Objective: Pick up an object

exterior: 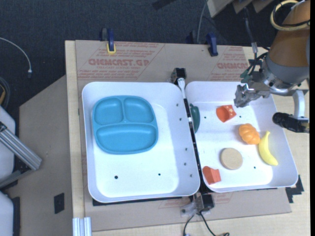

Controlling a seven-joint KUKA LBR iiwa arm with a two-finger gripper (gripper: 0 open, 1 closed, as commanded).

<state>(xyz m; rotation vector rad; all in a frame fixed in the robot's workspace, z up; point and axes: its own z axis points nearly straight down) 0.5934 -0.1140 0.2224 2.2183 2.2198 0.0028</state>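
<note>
My grey two-finger gripper [242, 98] hovers over the right white shallow bin [283, 154], far corner; holding nothing I can see. Nearest target: small red-orange blocky toy [226, 113], just beside the tool, toward the divider. Others (all loose): orange rounded fruit toy [249, 133], yellow plastic banana [267, 149], tan flat disc [231, 159]. I'd centre over the red piece, drop straight, then squeeze across its narrow sides.

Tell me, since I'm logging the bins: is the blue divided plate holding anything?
Empty. The blue divided plate lies flat in the left bin, and all three compartments show bare blue.
</note>
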